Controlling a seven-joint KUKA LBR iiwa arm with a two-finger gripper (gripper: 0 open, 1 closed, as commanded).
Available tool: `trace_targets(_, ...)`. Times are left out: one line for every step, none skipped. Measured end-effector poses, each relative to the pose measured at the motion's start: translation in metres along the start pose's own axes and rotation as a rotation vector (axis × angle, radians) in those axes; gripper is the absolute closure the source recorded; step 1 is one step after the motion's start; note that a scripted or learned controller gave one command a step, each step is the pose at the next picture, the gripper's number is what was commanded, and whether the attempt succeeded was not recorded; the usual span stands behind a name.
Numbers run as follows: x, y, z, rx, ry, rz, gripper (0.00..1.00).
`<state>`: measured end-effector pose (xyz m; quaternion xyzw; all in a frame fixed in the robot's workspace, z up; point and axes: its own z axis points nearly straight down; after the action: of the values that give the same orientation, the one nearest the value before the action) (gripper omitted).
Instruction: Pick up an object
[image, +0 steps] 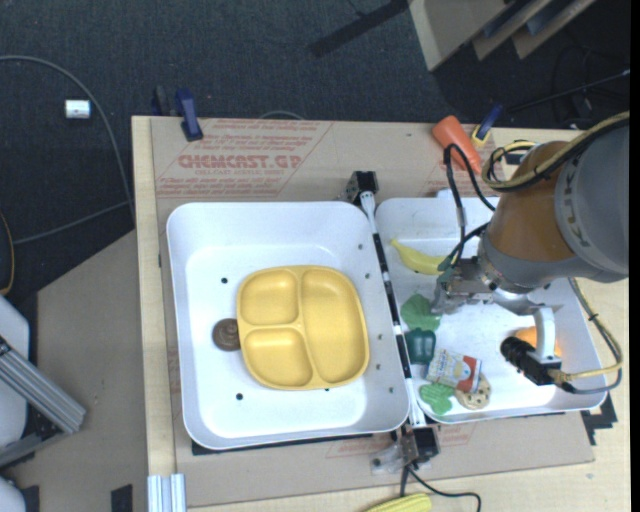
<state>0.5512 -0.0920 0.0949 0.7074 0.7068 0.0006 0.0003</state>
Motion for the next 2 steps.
trace_targets(0.0, 0.0, 0.0, 0.0, 0.0, 0.0, 0.0)
trace_targets(-0.1, 0.052, 0.01, 0.0, -0.003, 0.0, 0.0)
